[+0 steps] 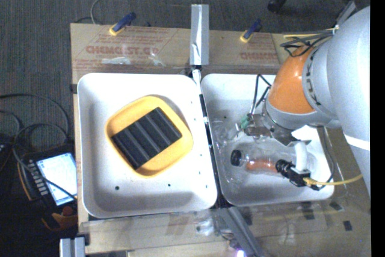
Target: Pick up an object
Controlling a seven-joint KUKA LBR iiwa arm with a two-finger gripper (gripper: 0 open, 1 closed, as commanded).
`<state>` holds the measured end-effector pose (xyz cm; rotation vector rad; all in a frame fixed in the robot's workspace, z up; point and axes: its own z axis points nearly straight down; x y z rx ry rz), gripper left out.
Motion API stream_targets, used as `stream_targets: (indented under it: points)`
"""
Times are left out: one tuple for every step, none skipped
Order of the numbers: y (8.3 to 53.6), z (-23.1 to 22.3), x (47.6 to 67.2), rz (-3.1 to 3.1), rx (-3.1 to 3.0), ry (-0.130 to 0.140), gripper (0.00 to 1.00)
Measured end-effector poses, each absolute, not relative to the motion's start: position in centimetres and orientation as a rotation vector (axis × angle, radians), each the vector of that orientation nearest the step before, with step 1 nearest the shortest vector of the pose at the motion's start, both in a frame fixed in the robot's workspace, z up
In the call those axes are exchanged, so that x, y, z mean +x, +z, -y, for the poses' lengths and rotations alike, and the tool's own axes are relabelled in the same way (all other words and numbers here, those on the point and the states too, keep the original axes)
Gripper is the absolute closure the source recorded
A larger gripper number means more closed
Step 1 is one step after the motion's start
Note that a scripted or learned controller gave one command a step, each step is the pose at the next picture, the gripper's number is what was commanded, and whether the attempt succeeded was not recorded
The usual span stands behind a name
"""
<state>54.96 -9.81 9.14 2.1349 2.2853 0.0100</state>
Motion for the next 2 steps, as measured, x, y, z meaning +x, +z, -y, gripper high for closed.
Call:
stream_targets:
  points:
    - [18.4,8.4,52.6,-2.132,2.306,-0.005,0.0]
    - [23.7,14.5,54.8,-2.215,2.225,-0.005,0.0]
